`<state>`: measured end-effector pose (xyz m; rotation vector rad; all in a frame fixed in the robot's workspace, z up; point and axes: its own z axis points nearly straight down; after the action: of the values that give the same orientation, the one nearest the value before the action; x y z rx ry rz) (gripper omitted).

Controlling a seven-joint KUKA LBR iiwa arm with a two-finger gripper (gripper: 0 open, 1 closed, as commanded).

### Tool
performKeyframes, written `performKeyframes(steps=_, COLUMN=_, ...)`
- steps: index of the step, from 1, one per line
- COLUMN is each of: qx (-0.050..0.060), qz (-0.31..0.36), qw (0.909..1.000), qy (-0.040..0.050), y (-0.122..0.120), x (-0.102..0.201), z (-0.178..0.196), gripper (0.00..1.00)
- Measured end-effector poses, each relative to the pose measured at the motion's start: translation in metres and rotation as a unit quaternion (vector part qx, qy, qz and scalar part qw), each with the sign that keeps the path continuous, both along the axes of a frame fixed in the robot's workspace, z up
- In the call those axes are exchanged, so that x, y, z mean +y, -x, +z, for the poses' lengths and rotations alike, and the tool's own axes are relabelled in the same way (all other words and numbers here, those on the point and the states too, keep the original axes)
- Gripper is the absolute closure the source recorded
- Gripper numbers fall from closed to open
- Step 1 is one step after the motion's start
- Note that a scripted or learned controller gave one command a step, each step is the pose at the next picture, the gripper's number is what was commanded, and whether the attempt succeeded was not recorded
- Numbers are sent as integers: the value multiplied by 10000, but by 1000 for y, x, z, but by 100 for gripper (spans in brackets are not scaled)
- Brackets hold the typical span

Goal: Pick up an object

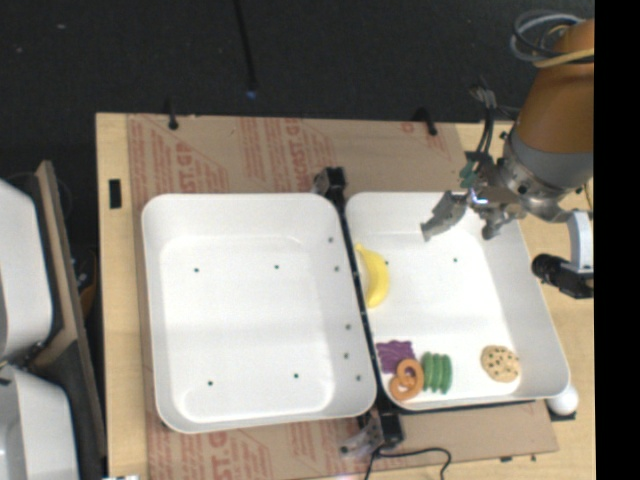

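My gripper [465,223] hangs above the far part of the right bin [520,298]. Its two fingers [437,224] are spread apart, open, with nothing between them. A yellow banana [374,276] lies against the right bin's left wall, below and to the left of the gripper. Along the bin's near wall sit a purple piece [395,352], an orange ring [407,379], a green piece [437,371] and a brown cookie [500,364].
The left bin [180,368] stands beside the right one, with a black divider clamp [330,181] between their far corners. Both rest on a cardboard-covered bench [230,158]. White equipment [20,268] stands at the far left.
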<state>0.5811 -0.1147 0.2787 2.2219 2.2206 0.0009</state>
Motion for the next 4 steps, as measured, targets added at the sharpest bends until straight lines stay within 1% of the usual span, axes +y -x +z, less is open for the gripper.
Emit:
performKeyframes(steps=1, qx=65, qz=3, qw=10000, qy=-6, y=15, x=17, z=-167, gripper=0)
performKeyframes(steps=2, qx=-2, qz=-25, qw=10000, qy=10, y=60, x=-32, z=-140, gripper=0)
performKeyframes(steps=3, qx=10, qz=16, qw=10000, qy=-2, y=34, x=8, z=-179, gripper=0)
performKeyframes(steps=4, qx=4, qz=-48, qw=10000, qy=20, y=64, x=-111, z=-178, gripper=0)
